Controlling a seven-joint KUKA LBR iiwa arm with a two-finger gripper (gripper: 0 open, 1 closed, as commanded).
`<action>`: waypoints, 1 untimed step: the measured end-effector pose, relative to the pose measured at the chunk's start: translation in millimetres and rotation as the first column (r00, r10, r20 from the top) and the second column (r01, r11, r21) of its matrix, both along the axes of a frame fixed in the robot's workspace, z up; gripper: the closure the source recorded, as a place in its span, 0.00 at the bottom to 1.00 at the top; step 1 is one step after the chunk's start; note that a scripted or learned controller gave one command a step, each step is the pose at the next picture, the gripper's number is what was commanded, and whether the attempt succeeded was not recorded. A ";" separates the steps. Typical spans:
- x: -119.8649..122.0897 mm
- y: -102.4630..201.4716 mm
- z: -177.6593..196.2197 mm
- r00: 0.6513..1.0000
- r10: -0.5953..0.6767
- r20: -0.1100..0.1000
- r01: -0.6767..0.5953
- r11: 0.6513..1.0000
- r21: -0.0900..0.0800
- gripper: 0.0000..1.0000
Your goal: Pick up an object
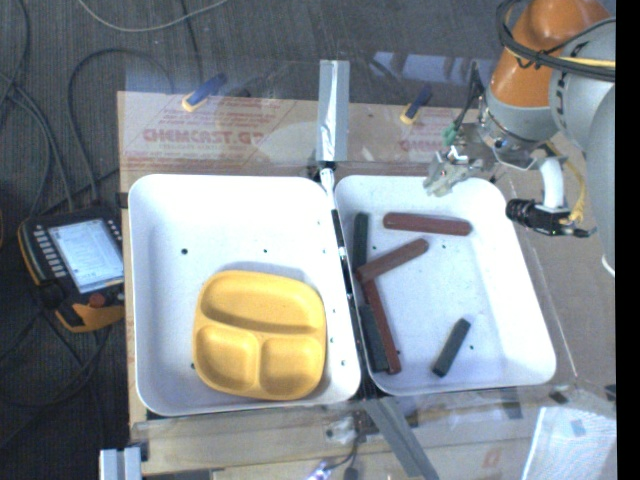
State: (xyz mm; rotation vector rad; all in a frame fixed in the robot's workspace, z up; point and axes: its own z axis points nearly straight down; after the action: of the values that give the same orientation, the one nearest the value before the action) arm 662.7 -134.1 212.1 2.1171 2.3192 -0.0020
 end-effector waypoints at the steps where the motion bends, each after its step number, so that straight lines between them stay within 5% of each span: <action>1: -0.3 -0.4 -0.4 1.000 -0.001 -0.001 0.001 1.000 -0.001 0.00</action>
State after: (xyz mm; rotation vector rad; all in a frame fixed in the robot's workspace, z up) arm 662.4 -134.6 211.6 2.1180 2.3188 -0.0038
